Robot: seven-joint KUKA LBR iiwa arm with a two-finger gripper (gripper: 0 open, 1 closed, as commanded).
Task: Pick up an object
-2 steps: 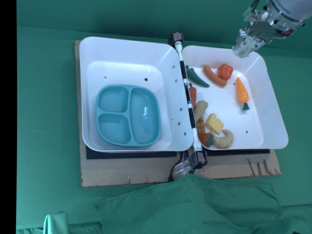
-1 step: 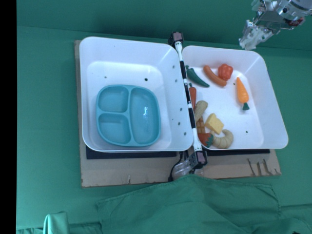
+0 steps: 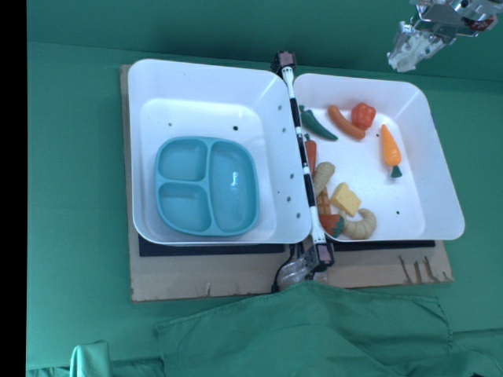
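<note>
The tool is seen at the upper right, above the far corner of the right bin and clear of everything in it; whether it is apart or together cannot be told. Toy food is scattered in that bin: a carrot, a red pepper, a sausage and a green pepper near the far side, and a yellow cheese wedge beside a croissant near the front. A blue divided plate is laid in the left bin on the green worktop.
</note>
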